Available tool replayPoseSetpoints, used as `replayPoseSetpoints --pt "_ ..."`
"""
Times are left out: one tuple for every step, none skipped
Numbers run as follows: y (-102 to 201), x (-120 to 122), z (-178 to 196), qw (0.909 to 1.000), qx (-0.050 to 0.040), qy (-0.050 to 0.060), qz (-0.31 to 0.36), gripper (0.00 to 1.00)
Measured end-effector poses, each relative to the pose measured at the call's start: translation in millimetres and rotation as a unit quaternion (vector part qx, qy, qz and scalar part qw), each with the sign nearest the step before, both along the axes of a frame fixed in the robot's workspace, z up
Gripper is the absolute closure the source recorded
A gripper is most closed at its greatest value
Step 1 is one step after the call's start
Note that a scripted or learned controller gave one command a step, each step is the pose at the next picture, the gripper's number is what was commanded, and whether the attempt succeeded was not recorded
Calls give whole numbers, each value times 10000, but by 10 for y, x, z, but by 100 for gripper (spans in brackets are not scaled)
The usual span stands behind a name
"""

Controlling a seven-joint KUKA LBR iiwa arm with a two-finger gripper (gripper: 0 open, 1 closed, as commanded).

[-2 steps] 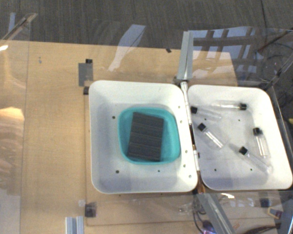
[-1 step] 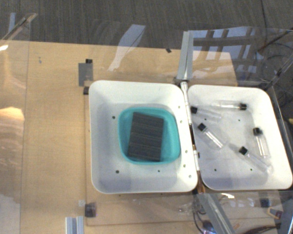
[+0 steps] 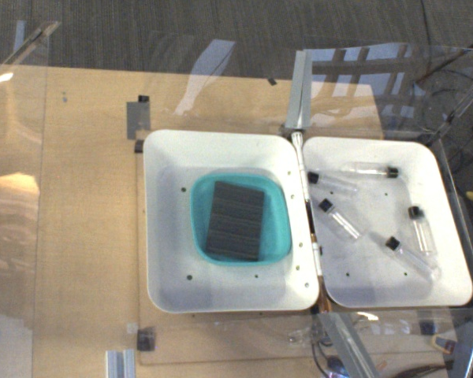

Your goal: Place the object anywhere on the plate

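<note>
A teal plate (image 3: pixel 277 211) sits in the middle of the left white bin (image 3: pixel 165 235). A dark grey ribbed block (image 3: pixel 236 221) lies flat on the plate, slightly tilted, covering most of its centre. In the right white bin (image 3: pixel 449 282) lie several clear plastic tubes with black caps: one near the top (image 3: pixel 368 169), one at the left (image 3: pixel 339 220), one at the right (image 3: pixel 420 228) and one at the lower right (image 3: pixel 410 257).
The two bins stand side by side on a wooden bench (image 3: pixel 71 235), joined along a narrow seam. A grey metal post (image 3: pixel 298 93) rises behind the seam. Cables and metal frame parts (image 3: pixel 355 353) lie along the bench's front right.
</note>
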State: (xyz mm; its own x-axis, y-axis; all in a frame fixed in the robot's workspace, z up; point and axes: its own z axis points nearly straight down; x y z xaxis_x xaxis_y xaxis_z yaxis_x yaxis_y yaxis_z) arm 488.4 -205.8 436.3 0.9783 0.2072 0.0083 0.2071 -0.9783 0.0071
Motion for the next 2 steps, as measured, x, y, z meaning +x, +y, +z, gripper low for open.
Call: replayPoseSetpoints --pt "0 0 0 10000 0 2 1 0" --pt "354 4 -2 10000 10 6 2 0"
